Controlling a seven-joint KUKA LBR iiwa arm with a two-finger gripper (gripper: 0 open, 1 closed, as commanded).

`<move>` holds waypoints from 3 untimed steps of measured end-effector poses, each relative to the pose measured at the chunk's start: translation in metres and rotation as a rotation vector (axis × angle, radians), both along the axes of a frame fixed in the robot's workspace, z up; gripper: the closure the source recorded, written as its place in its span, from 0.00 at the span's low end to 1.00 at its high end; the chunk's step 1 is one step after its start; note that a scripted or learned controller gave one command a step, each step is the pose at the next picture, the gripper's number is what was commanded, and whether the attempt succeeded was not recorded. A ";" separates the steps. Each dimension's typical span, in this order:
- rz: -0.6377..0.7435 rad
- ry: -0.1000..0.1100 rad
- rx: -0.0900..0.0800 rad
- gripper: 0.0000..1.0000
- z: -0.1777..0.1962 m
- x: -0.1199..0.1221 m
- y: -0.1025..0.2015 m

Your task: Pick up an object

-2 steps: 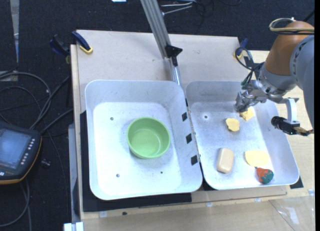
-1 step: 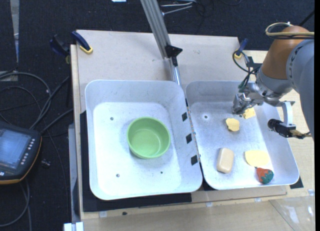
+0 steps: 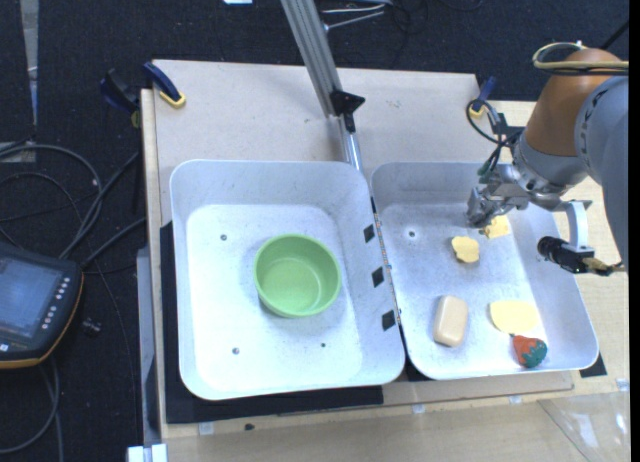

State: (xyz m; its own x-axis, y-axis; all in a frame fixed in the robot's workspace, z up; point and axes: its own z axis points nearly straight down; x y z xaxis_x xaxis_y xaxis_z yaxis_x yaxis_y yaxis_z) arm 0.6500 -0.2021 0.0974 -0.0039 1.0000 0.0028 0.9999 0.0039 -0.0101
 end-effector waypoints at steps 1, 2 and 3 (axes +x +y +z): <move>-0.002 -0.009 -0.002 1.00 0.055 0.008 0.004; -0.002 -0.007 -0.002 1.00 0.100 0.007 0.014; -0.002 -0.007 -0.002 1.00 0.138 0.005 0.014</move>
State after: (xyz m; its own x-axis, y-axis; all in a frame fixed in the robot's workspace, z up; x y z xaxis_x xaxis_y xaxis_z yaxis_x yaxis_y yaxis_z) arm 0.6551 -0.1878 0.2351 -0.0016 1.0000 0.0003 1.0000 0.0016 -0.0029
